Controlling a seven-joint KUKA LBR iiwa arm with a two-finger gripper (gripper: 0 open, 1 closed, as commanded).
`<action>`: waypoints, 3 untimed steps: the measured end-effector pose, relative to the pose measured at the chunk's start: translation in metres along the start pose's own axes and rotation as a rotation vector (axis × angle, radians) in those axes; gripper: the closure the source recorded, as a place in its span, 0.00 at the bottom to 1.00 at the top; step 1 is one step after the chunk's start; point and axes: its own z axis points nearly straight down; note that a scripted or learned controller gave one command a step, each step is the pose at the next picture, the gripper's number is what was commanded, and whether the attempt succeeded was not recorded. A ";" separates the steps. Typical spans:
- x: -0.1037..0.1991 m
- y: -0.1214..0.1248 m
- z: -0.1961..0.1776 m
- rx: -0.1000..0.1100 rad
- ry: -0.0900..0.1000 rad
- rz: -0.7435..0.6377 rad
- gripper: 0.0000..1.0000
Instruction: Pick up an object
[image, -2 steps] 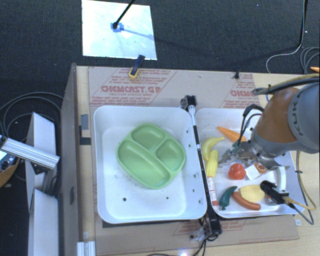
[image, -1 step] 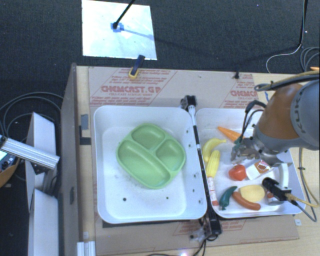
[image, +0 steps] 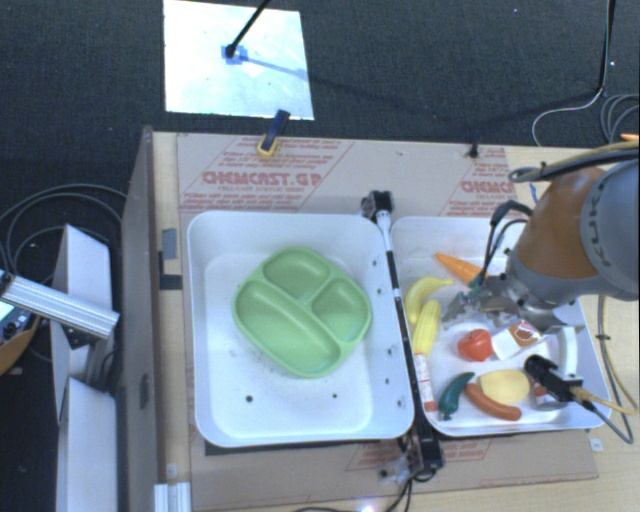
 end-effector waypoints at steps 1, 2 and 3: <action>0.001 -0.031 0.011 0.006 0.001 0.002 0.00; 0.002 -0.028 0.000 0.001 0.001 0.000 1.00; 0.069 0.019 -0.096 -0.010 0.002 -0.012 1.00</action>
